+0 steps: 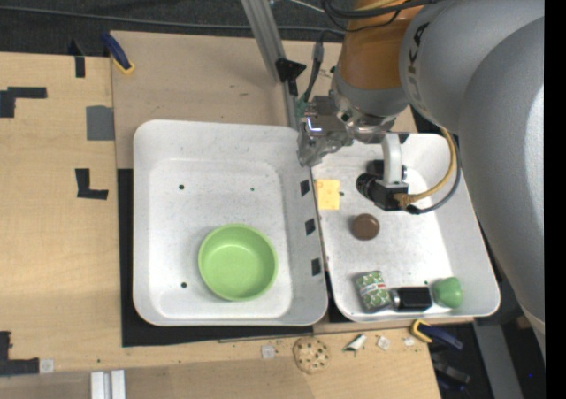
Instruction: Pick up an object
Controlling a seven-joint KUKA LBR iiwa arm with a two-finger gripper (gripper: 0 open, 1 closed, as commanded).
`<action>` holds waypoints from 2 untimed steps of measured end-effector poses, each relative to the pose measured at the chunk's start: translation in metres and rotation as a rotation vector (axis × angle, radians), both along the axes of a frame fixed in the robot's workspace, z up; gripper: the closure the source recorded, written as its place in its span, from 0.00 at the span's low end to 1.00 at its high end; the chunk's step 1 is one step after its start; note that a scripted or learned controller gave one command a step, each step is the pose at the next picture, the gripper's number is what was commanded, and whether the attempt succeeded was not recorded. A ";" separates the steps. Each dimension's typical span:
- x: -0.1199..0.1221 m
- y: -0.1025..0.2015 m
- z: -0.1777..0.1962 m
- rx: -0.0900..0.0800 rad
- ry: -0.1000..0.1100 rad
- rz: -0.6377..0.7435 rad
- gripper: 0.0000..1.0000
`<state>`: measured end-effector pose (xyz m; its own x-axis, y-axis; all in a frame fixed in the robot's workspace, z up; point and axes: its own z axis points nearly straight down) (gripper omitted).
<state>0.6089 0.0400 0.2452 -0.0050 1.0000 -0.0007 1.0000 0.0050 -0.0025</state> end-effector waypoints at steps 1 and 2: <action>0.017 0.053 0.004 0.002 0.000 0.002 1.00; 0.016 0.049 0.004 -0.001 0.002 -0.002 0.00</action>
